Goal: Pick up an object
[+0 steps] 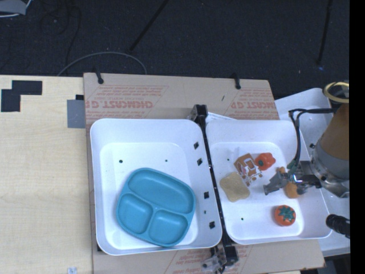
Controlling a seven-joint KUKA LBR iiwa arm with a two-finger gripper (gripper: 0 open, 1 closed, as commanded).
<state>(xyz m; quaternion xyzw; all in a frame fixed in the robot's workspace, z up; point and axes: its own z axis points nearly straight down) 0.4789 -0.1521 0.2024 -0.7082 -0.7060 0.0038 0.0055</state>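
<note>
My fingers [278, 185] look like dark, dull metal. Under them is a white bin [256, 228] of smooth plastic. Close beside my fingers lies a tan lump [235, 186] that looks soft and matt. Just below my fingers sits an orange toy [284, 215] of smooth plastic. Far across from my fingers, a blue tray [155, 206] is smooth plastic with a soft shine. The counter [40, 176] is pale wood. The brown sheet [171, 99] looks like matt cardboard.
</note>
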